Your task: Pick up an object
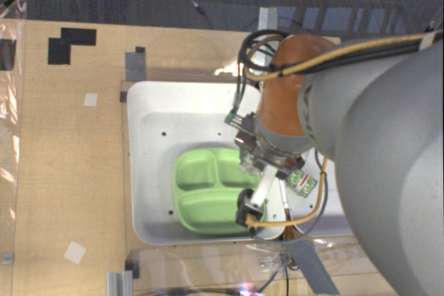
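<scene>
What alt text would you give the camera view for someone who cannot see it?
A grey and orange robot arm reaches in from the right, its gripper over the right edge of a green compartment tray that lies in a shallow white bin. The bin rests on a pale wooden bench.

Fixed overhead — slanted down onto bin point(149, 149)

A green divided plate point(205, 192) lies in the white bin point(149, 142) on the wooden bench point(69, 170). The gripper point(255, 177) hangs over the plate's right edge.
</scene>
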Controlling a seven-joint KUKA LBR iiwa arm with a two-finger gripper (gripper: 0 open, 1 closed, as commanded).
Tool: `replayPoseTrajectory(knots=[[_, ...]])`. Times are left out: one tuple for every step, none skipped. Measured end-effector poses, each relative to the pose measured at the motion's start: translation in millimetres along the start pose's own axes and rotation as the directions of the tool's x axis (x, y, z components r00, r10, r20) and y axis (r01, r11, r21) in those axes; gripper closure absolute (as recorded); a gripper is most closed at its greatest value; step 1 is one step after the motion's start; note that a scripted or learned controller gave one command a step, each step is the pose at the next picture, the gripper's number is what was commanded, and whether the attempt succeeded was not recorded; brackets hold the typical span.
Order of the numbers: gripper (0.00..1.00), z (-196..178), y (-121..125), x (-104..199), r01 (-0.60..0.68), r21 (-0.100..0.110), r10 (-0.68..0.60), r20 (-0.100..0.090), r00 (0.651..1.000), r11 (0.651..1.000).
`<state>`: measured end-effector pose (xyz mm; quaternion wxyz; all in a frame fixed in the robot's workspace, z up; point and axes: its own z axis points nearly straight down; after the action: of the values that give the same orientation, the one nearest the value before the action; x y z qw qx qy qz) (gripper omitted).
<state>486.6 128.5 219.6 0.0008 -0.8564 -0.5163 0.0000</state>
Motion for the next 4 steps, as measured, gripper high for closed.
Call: replayPoseTrajectory(knots=[[1.00,-68,-18,36,0.399,-0.005,-0.399,-0.001,0.917,0.917],[1.00,-28,1,-1,0.388,-0.001,-0.388,0.002,0.921,0.921],[1.00,21,-19,34,0.109,0.002,-0.109,0.001,0.994,0.994],[1.00,-23,-33,64,0.780,-0.004,-0.780,0.001,0.625,0.625]])
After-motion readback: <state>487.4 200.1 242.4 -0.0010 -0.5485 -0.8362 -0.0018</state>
